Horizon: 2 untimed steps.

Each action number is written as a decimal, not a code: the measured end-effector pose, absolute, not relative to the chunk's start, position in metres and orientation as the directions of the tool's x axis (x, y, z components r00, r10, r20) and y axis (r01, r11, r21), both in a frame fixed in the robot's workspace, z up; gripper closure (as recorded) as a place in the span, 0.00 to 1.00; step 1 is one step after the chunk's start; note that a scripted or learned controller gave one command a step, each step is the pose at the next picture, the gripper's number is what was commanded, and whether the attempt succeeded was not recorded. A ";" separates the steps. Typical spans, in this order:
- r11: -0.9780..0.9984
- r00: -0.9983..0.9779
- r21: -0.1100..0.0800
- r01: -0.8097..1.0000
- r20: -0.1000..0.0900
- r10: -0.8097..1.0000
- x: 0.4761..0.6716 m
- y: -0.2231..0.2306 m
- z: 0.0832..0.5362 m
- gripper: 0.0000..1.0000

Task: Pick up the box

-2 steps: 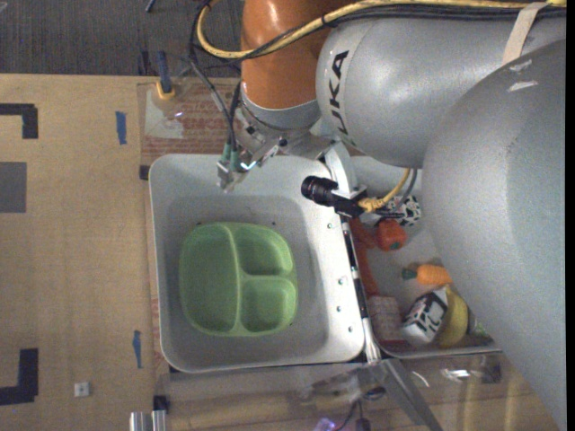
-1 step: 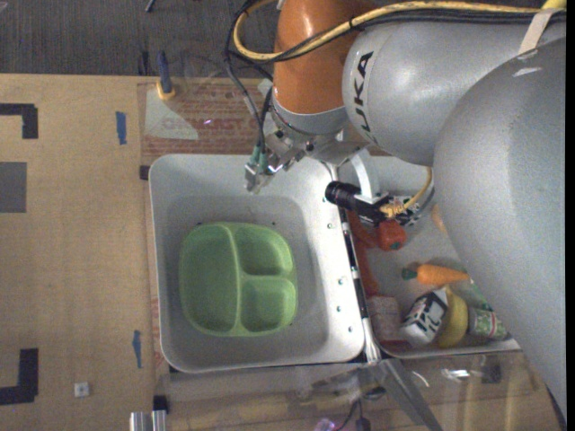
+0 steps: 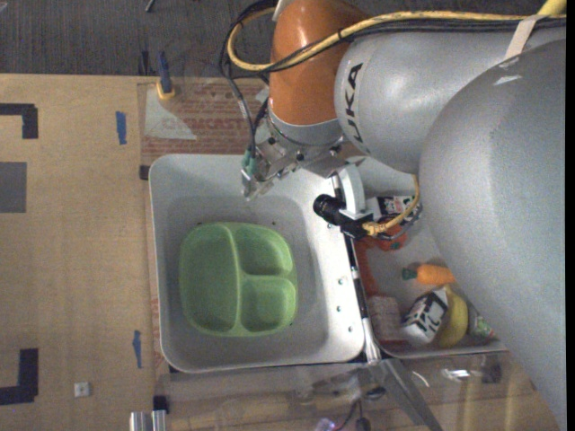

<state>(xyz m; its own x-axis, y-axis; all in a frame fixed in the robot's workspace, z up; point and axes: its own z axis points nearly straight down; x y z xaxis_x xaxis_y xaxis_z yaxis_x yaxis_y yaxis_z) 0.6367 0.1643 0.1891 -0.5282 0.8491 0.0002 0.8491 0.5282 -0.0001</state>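
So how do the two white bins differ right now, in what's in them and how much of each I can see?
The left bin shows nearly whole and holds one green divided plate. The right bin is mostly hidden under the arm and holds several small things crowded together, among them an orange piece and a black-and-white box. Both are shallow, white and sit side by side, touching.

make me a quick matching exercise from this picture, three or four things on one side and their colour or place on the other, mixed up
Things:
1. divided plate
2. gripper
3. band above the wrist
4. carrot-like item

Descriptions:
A. orange, in the right-hand bin
B. green, lying in the left bin
C. over the left bin's top edge
D. orange, on the grey arm

Pairs: 1-B, 2-C, 3-D, 4-A
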 end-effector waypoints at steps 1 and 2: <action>0.529 -0.529 0.005 0.848 -0.002 0.848 0.638 0.165 0.200 1.00; 0.706 -0.706 0.001 0.708 0.000 0.708 0.613 0.210 0.205 1.00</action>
